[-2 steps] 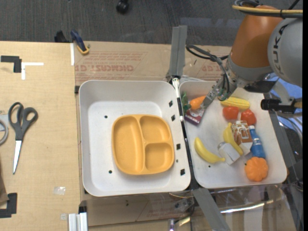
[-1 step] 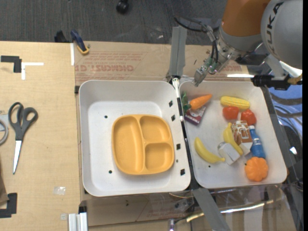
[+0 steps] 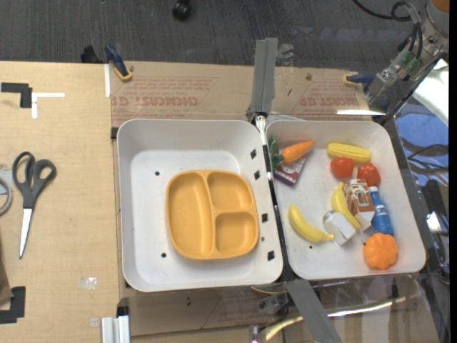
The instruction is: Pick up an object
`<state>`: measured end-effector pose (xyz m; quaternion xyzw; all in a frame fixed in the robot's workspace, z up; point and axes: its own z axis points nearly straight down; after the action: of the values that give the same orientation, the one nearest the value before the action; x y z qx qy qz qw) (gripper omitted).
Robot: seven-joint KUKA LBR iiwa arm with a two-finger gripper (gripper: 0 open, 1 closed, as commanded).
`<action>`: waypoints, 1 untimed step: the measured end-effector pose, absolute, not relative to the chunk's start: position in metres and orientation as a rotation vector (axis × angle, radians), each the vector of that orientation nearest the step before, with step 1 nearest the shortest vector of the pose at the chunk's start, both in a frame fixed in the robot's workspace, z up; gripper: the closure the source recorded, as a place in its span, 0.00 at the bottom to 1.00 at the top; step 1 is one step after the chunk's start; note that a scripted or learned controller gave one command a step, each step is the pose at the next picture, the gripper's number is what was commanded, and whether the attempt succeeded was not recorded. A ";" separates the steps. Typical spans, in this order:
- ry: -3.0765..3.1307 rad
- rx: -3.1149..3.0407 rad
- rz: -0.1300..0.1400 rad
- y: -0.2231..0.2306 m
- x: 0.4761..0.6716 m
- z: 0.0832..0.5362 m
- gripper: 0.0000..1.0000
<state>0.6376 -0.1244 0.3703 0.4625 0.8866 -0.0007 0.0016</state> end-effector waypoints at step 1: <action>2.905 1.193 -0.002 -0.174 0.627 0.201 1.00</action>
<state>0.6272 -0.1744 0.2015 0.3799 0.9250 -0.0006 0.0006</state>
